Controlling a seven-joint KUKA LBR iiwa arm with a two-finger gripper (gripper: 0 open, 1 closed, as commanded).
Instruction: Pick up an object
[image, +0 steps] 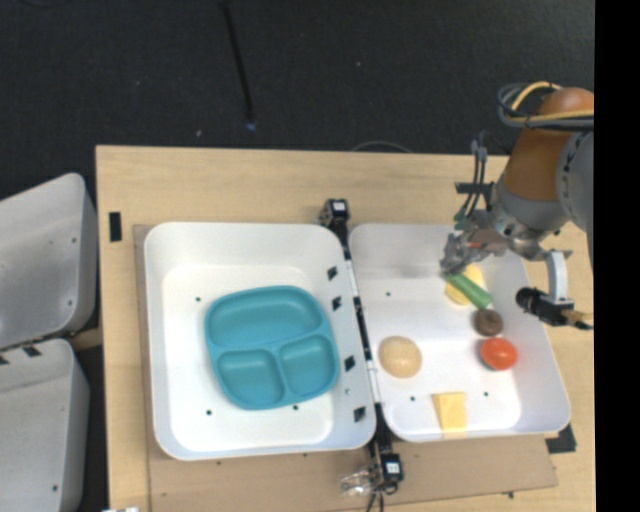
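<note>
Gripper (462, 256), finger state indiscernible, poised just above green-and-yellow object (468, 288) in right bin (400, 245), apparently touching it; brown ball (488, 322) nearby.

right bin (530, 400) | green-yellow stick (467, 289) | brown ball (488, 322) | red ball (498, 353) | tan dome (400, 356) | yellow block (451, 410)

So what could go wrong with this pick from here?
The gripper sits over the green and yellow pieces, which lie touching, so it may catch both or nudge one aside. They lie near the right bin's far wall, which could crowd the approach. The brown ball and red ball are close by and look round, so a bump might roll them.
</note>
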